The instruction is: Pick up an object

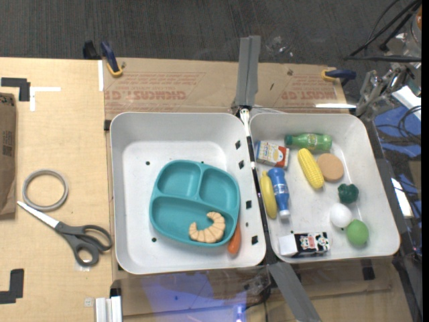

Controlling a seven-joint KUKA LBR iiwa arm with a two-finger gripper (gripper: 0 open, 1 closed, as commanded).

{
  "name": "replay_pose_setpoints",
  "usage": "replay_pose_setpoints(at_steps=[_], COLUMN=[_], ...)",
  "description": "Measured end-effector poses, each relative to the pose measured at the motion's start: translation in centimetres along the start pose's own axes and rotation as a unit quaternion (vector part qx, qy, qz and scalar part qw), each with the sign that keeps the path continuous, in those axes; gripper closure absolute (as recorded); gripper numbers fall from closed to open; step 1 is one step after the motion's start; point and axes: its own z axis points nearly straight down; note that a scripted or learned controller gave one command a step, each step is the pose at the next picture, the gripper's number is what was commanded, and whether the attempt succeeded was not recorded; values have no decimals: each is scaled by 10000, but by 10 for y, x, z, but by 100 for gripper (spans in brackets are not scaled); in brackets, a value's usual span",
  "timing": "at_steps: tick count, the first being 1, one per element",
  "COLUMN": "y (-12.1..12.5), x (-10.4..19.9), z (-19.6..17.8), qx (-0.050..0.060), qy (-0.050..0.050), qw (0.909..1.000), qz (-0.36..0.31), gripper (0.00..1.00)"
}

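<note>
Camera view from above puts what looks like the grey metal gripper [377, 89] off the far right corner of the right white bin [375, 180], among cables and outside the bin wall. Whether it is released or clenched cannot be told, and nothing is visibly carried there.

No object has been lifted, so as judged from this layout the whole pick is still to do: choose a target, come down over it, close and raise.

Closest to that corner, along the bin's far edge, lie a green plastic bottle [308, 141] and a red-and-white small carton [271, 154]. Just nearer the middle sit a yellow toy corn cob [310, 168] touching a tan round disc [329, 168]. Down the right edge come a dark green leafy toy [347, 193], a white ball [340, 215] and a light green ball [357, 233]. Against the left edge a blue bottle [279, 192] lies beside a yellow toy banana [268, 194], and a black-and-white carton [305, 244] rests at the near edge.

The left white bin [127, 139] holds a teal divided plate [194, 190] with a tan curved pastry toy [208, 228] in its near compartment, and an orange carrot-like piece [234, 241] just beside the plate.

Farther left on the desk lie grey-handled scissors [74, 233] and a ring of tape [45, 188].
</note>
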Motion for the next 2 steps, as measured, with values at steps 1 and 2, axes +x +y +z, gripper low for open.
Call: replay_pose_setpoints(at_steps=[1,2], y=[-16,9], x=[6,74], z=[18,15], qx=[-11,-17], qy=[8,10], qw=[9930,9710], qz=[-1185,-2389], gripper=[100,100])
